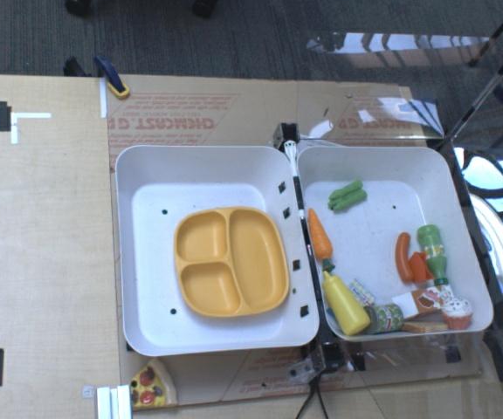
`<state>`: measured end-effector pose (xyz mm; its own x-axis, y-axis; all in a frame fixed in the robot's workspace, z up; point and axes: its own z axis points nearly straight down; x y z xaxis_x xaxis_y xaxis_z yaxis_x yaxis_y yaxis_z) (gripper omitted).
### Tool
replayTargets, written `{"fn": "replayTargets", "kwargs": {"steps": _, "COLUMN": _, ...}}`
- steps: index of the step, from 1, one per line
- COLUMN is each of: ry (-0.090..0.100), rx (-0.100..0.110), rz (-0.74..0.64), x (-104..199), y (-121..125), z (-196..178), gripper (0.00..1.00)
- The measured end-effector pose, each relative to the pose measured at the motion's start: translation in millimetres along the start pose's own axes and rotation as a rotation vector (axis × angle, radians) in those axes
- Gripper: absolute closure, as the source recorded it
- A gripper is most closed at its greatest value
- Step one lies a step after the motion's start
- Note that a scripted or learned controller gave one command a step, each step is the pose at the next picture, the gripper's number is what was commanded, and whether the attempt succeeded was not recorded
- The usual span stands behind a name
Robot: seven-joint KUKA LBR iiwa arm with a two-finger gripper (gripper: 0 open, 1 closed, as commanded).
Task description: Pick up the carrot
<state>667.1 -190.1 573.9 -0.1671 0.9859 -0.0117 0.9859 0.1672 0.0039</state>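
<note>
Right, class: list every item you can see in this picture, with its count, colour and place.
Bins: two, white, side by side on the bench.
Divided plate: one, yellow, in the left bin.
Carrot: one, orange, right bin, against its left wall.
Green beans: one bunch, green, right bin, top.
Mustard bottle: one, yellow, right bin, bottom left.
Sausage: one, red-orange, right bin.
Green bottle: one, right bin, right side.
Pizza slice: one, below the left bin.
</note>
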Motion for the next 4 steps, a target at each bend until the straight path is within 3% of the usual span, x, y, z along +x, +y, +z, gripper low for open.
{"fn": "replayTargets", "kwargs": {"steps": 1, "ry": 0.0, "rx": 0.0, "rz": 0.001, "x": 0, "y": 0, "z": 0, "gripper": 0.0}}
{"fn": "replayTargets", "kwargs": {"steps": 2, "ry": -0.003, "rx": -0.003, "rz": -0.003, "x": 1, "y": 2, "z": -9, "gripper": 1.0}}
{"fn": "replayTargets", "kwargs": {"steps": 3, "ry": -0.003, "rx": -0.003, "rz": -0.003, "x": 1, "y": 2, "z": -9, "gripper": 0.0}}
{"fn": "replayTargets", "kwargs": {"steps": 4, "ry": -0.006, "rx": -0.007, "rz": -0.007, "x": 2, "y": 3, "z": -19, "gripper": 1.0}}
